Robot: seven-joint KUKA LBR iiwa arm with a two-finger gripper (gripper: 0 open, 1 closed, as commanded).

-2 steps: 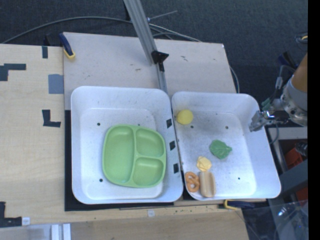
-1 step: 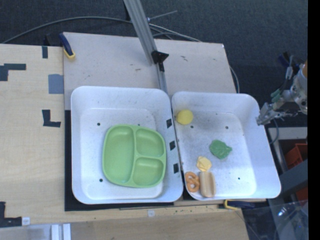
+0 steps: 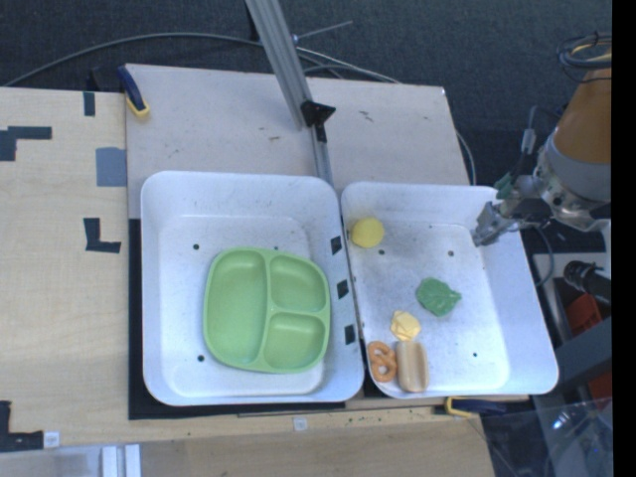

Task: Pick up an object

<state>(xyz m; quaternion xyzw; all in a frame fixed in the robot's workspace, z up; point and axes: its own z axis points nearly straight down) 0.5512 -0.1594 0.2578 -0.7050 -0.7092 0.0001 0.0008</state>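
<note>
bench (image 3: pixel 248 137): pale top; left white bin (image 3: pixel 159 266) | right white bin (image 3: pixel 517 316); side by side, touching

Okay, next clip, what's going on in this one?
A single robot arm reaches in from the right, its hand poised over the upper right edge of the right bin. It holds nothing. Lying in that bin are a yellow ball, a green leafy piece, a small yellow piece, a pretzel and a tan bread roll. The left bin holds a green divided plate.

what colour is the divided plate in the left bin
Light green divided plate, seen clearly in the camera view.
</note>
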